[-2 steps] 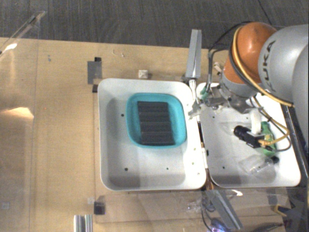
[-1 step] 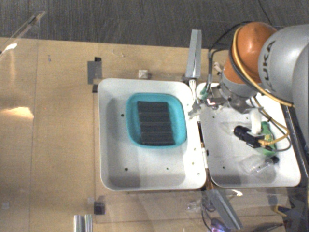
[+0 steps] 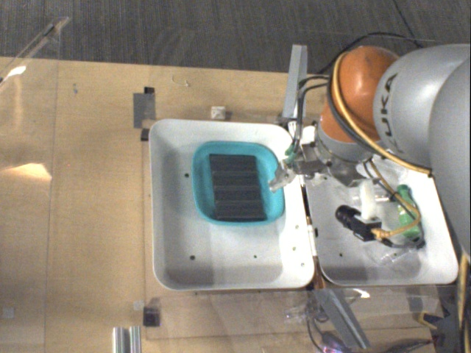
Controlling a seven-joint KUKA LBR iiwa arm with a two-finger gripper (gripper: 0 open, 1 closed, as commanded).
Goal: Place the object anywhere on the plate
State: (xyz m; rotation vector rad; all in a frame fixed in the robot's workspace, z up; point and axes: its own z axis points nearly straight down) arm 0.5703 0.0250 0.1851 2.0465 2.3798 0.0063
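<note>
The arm (image 3: 412,101) is reached in from the right, its end effector (image 3: 283,176) lowered at the teal plate's (image 3: 202,190) right rim; its grip state cannot be told.

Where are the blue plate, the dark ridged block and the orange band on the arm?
blue plate (image 3: 201,169): camera view, left rim.
dark ridged block (image 3: 237,187): camera view, its middle.
orange band (image 3: 357,76): camera view, upper part.

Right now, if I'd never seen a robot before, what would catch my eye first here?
Probably the big grey arm with its orange band, looming in from the right over the right bin. Next, the bright blue plate in the left bin, with a dark ridged block lying on it. The tool hangs at that plate's right edge.
</note>
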